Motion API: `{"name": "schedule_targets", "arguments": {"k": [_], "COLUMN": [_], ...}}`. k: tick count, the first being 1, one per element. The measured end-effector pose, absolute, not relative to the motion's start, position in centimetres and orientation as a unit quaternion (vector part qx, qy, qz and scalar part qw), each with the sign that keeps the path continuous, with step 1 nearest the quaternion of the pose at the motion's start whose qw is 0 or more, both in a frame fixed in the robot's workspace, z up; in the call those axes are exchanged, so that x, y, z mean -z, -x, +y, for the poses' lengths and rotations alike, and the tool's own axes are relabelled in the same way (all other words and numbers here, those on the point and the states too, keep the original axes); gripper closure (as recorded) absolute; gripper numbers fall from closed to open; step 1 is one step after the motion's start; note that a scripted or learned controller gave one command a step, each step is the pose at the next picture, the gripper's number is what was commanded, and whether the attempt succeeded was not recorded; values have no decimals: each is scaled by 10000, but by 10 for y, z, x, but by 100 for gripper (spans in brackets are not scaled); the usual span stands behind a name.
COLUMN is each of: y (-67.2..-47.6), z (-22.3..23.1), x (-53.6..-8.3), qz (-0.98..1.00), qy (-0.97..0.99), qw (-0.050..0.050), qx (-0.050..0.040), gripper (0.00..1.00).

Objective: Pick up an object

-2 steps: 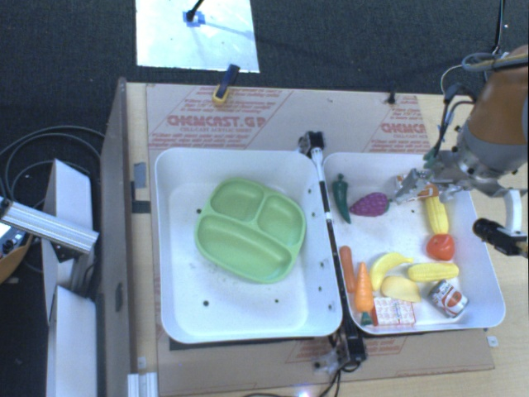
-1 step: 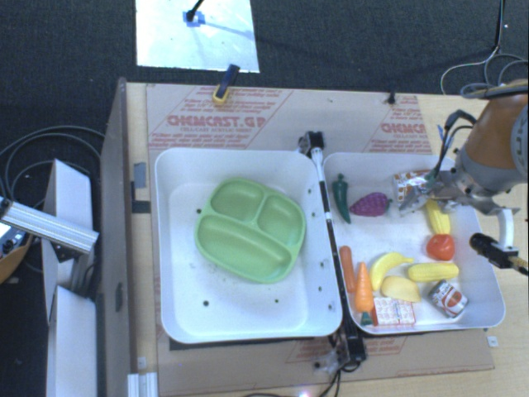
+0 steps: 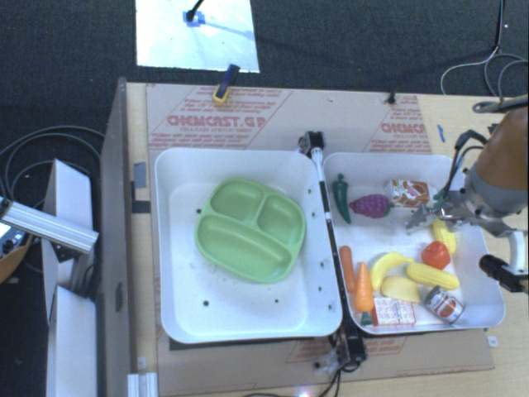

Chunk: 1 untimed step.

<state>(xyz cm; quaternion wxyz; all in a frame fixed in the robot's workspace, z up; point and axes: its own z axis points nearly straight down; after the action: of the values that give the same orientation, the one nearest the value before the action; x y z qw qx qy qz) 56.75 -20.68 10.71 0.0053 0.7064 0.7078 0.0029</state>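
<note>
The end effector (image 3: pixel 430 216) sits over the right bin (image 3: pixel 496 304) at 3 o'clock; I cannot tell its state, so no toy looks picked yet

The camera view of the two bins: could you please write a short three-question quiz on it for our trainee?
1. True or false: the green divided plate lies in the left bin.
2. Which lies nearest the green chili pepper? A) purple grapes B) can C) carrot
3. Over which bin is the gripper?

Key: 1 true; 2 A; 3 the right bin.
</note>
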Motion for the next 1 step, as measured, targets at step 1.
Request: {"name": "schedule_targets", "arguments": {"k": [1], "y": [-524], "z": [-197], "x": [-93], "qz": [7076], "qy": [-7064], "qw": [178], "qx": [-58], "gripper": [0]}}
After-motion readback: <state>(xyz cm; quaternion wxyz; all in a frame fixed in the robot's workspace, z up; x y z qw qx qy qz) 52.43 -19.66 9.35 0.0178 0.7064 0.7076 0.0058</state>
